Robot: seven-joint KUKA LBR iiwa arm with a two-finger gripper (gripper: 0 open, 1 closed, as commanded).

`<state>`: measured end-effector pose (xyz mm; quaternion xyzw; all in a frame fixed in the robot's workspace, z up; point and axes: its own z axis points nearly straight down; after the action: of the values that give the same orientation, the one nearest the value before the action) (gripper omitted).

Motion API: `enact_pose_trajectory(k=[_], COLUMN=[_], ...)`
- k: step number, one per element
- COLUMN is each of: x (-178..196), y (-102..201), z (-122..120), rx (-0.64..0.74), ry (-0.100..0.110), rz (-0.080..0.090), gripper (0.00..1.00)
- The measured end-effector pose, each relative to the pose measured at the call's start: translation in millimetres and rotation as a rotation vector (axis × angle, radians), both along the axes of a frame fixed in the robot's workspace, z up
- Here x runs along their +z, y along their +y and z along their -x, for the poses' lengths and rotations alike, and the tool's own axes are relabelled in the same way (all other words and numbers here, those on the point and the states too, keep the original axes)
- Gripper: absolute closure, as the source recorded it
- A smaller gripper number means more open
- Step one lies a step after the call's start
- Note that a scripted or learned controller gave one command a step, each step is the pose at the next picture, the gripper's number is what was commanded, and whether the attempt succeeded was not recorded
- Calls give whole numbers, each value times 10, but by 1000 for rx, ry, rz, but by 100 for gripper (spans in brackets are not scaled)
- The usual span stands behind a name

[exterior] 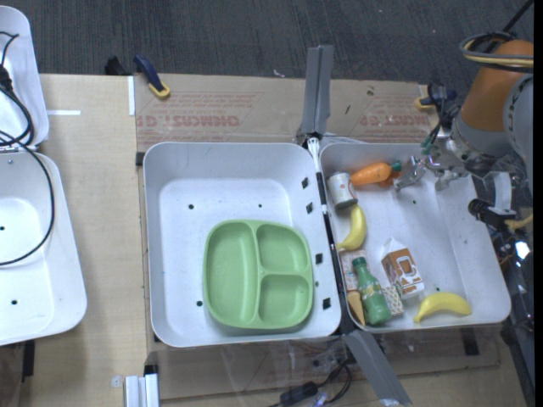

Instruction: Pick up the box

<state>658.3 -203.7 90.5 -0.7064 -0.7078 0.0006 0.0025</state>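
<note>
Gripper (pixel 416 173): down low at the far end of the right bin (pixel 450 227), just right of the carrot (pixel 373 174). Nothing seen in its hold. Too small and blurry to tell how wide open it is.

Box (pixel 403 271): small, white and brown, lying in the near half of the right bin. Well apart from the gripper. Just right of the green bottle (pixel 370 291). Close to a banana (pixel 443 305) at the near right side.

How far along: by the look of it, hardly started. Box not picked up yet, not even touched. Left to do, most likely: come nearer across the bin, get over the box, go down, close on it and lift.

Also there: another banana (pixel 355 227) and a can (pixel 341 189) along the left wall of the right bin. Green plate (pixel 259 274) in the left bin (pixel 221 185).

Hard to see: arm (pixel 501 75) cut off at the right side. Near corner by the bottle crowded, with a small flat thing under the box, too unclear to name. Writing on the box too tiny to read.
</note>
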Motion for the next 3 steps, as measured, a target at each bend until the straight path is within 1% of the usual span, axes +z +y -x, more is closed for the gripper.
enact_pose_trajectory(k=[1, 2, 3], x=[10, 11, 18], y=[-43, 30, -21], z=[-18, -1, -17], rx=[-7, -75, -108], ry=[4, -1, 5], rz=[-10, 2, -8], gripper=[0, 0, 0])
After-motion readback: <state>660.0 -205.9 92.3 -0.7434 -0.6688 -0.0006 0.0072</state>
